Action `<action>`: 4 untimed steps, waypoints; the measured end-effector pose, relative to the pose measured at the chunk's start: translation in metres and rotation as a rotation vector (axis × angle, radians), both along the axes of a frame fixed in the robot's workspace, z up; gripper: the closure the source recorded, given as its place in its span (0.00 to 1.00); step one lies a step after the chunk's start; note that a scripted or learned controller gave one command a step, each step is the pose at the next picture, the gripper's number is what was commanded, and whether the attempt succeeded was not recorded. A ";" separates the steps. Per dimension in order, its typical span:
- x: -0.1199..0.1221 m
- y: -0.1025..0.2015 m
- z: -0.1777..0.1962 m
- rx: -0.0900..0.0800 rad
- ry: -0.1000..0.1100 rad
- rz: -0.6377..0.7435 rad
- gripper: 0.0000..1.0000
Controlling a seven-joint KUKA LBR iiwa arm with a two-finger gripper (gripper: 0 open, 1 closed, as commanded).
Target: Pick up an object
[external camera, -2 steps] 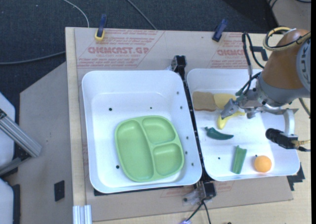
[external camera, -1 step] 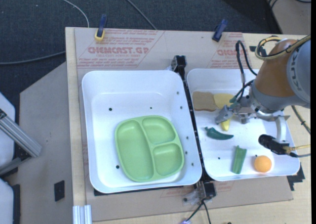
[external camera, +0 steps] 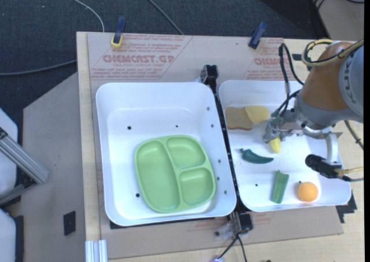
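Note:
My gripper (external camera: pixel 276 135) hangs low over the upper middle of the right bin (external camera: pixel 324 204), on the grey arm with its orange band. A small yellow piece (external camera: pixel 275 146) shows right at its tip, touching or nearly touching it; whether it is gripped is unclear. Just left of the gripper lie a tan slice (external camera: pixel 236 118) and a pale yellow block (external camera: pixel 257 113). A dark green pepper shape (external camera: pixel 255 157) lies below the gripper. Nearer the front edge are a green stick (external camera: pixel 280 187) and an orange ball (external camera: pixel 307 191).
The left bin (external camera: pixel 115 110) holds a light green divided plate (external camera: pixel 174 172). A black divider with clips (external camera: pixel 222 139) runs between the bins. A black part with cables (external camera: pixel 322 166) sticks out under the arm at the right bin's right side.

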State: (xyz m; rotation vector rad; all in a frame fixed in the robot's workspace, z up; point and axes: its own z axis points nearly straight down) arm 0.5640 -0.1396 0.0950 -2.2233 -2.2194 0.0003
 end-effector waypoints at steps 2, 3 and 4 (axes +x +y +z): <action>-0.002 0.009 0.090 -0.002 -0.006 0.003 1.00; 0.000 0.009 0.136 -0.002 -0.007 0.003 1.00; -0.021 0.058 0.136 0.003 0.004 0.005 1.00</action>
